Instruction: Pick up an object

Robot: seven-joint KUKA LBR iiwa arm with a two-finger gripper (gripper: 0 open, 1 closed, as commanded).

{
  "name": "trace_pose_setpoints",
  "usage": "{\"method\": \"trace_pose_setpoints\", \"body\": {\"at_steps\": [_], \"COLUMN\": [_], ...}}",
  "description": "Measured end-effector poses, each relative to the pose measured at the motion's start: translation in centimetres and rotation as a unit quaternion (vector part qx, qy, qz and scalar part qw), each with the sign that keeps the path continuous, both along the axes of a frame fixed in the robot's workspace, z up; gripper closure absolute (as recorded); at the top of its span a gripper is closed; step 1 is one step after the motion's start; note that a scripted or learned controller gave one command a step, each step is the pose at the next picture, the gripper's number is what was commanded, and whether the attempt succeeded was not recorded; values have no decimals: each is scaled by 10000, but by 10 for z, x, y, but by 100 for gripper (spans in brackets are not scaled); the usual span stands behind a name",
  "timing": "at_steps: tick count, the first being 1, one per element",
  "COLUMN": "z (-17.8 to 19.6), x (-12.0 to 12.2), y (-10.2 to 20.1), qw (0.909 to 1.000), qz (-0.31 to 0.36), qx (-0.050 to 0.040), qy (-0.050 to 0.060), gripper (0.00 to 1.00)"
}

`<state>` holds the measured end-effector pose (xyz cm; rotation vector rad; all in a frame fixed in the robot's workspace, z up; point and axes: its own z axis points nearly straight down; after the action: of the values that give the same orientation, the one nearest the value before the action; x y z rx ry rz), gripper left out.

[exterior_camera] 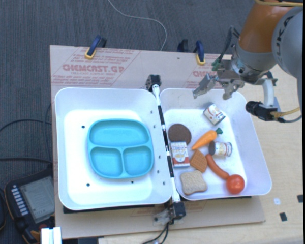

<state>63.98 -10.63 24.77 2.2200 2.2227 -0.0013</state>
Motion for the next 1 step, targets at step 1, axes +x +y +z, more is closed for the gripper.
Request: {"method": "trace_pose_setpoints", "body": {"at_steps": [1], "z": [-107], "x": [-17], "y": [4], "qw": [10000], "qz": [-3], "qx": [1], "qy": [18], "gripper": [0]}}
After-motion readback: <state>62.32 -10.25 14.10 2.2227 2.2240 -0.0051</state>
